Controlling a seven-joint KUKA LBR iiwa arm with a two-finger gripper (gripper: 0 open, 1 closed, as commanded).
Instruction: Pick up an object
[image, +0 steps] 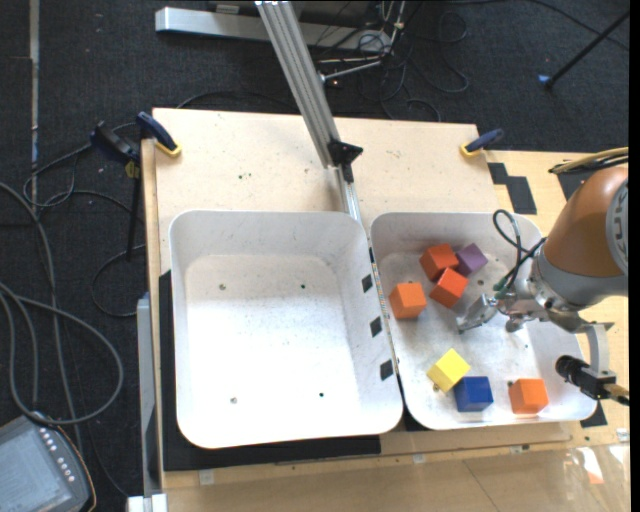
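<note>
- In the right bin, your gripper sits low over the bare floor, reaching in from the arm's side; nothing shows between its fingers, and you cannot tell from this view whether they are spread or closed.
- Just beyond the fingertips, toward the bin's far-left corner, lies a loose cluster: a red cube closest, an orange cube a little further out, a second red-orange cube and a purple cube behind them.
- On the near side of the hand, well apart from it, you have a yellow cube, a blue cube touching or nearly touching it, and another orange cube.
- The step looks like the approach: no pick has been made.
- The red cube seems the likeliest target. It sits turned diagonally to the bin walls; being a cube, it has no long axis, so only its face angle matters.
- Your next move calls for centring over one cube, matching the wrist to its faces, and keeping clear of the neighbours.
</note>
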